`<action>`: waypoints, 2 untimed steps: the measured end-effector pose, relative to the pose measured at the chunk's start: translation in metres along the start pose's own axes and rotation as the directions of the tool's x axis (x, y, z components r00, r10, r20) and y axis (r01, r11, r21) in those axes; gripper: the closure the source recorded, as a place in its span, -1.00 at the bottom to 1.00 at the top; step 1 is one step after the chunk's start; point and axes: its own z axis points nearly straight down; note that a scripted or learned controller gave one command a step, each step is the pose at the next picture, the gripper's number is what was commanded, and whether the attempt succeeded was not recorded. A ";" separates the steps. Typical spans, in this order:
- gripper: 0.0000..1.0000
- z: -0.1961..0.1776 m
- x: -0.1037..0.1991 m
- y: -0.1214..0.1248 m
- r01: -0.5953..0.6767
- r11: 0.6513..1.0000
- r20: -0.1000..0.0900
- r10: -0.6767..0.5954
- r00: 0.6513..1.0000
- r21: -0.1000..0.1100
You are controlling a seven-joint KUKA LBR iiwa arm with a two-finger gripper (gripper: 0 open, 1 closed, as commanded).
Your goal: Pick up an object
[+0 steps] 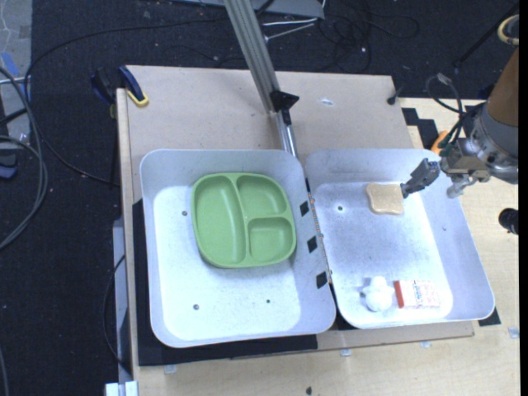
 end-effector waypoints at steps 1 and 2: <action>-1.00 0.060 -0.001 0.008 -0.001 1.000 -0.001 0.001 1.000 0.003; -1.00 0.104 -0.002 0.004 -0.002 1.000 -0.001 0.002 1.000 0.004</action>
